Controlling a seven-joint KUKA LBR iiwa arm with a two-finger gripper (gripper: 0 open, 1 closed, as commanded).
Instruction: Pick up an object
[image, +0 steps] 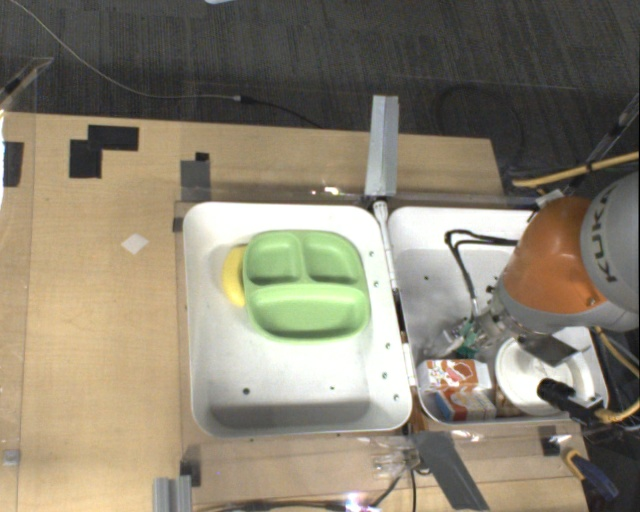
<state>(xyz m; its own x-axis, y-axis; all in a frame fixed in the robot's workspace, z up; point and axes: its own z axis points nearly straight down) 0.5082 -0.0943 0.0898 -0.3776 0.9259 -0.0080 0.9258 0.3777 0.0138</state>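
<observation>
You have the arm (565, 265) low over the right bin (425, 250), its gripper (478, 330) down among the clutter near the front wall; from this view you cannot tell how it stands. A red-and-white packet (455, 385) and a white cup (525, 375) lie just beside it. Centre on one item, clear of the wall. The green tray (303, 282) sits in the left bin (215, 340).

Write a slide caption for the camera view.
KUKA arm reaches into the right bin above cluttered items, while a green divided tray lies in the left bin.
</observation>
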